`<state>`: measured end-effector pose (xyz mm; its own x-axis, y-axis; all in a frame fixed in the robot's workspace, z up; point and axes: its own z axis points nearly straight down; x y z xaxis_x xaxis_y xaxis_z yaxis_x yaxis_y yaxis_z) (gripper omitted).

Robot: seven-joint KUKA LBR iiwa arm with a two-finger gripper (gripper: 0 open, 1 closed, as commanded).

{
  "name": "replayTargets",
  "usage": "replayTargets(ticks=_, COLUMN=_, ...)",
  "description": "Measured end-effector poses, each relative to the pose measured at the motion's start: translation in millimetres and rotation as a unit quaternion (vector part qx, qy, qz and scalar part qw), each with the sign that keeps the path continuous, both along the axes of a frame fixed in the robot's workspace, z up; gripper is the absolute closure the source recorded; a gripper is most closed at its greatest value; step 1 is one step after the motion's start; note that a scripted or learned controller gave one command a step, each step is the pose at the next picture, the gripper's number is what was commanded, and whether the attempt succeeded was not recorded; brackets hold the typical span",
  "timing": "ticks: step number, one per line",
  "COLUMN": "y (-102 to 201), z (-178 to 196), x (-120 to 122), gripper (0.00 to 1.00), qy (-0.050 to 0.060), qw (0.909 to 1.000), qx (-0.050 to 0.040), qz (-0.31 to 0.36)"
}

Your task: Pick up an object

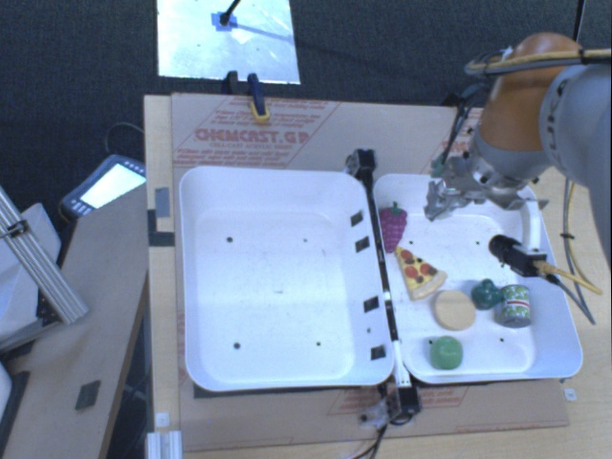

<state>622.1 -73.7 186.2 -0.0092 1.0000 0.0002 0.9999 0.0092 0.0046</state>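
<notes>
The right bin (550, 352) holds several small items. A bunch of purple grapes (393, 224) lies by its left wall, with a pizza slice (419, 273) just in front of it. Nearer the front are a tan round biscuit (454, 310) and a green rounded item (445, 352). A teal piece (485, 294) and a small can (515, 306) sit to the right. My gripper (439, 202) hangs over the back of this bin, right of the grapes and apart from them. Nothing shows in its grasp.
The left bin (277, 275) adjoins along a rim with black clips (368, 247). A shiny metal sheet (228, 27) lies at the back, a lit screen (107, 185) and an aluminium rail (38, 266) on the left.
</notes>
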Motion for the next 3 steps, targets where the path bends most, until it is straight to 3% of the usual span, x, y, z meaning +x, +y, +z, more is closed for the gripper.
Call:
replayTargets(ticks=1, y=65, z=32, x=-7, gripper=1.00, qy=0.000, qw=1.0000, qx=0.0003, qz=0.000)
replayTargets(ticks=2, y=116, z=104, x=-13, gripper=1.00, qy=-0.001, qw=1.0000, qx=0.0009, qz=0.000)
replayTargets(ticks=3, y=180, z=111, x=-45, gripper=1.00, qy=0.002, qw=1.0000, qx=0.0010, qz=0.000)
